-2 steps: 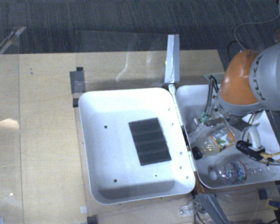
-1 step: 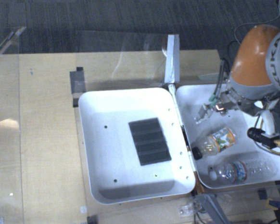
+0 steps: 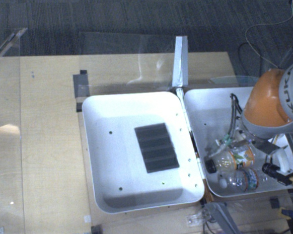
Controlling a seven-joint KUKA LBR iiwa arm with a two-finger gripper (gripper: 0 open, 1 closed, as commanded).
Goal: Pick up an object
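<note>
A black ribbed rectangular pad (image 3: 157,147) lies flat in the middle of the left bin (image 3: 100,143). In the right bin (image 3: 207,114) a clear plastic bottle with an orange label (image 3: 234,158) lies on its side, its dark cap (image 3: 209,164) pointing left. A second clear bottle with a blue label (image 3: 244,179) lies just in front of it by the near wall. My gripper (image 3: 230,141) hangs below the orange wrist band (image 3: 265,104), low over the orange-label bottle. The wrist hides its tips.
A grey metal post (image 3: 180,61) stands behind the seam between the bins. The divider walls (image 3: 191,135) run close to the bottles' left. Wooden bench (image 3: 43,147) extends to the left, with clear sheeting over it.
</note>
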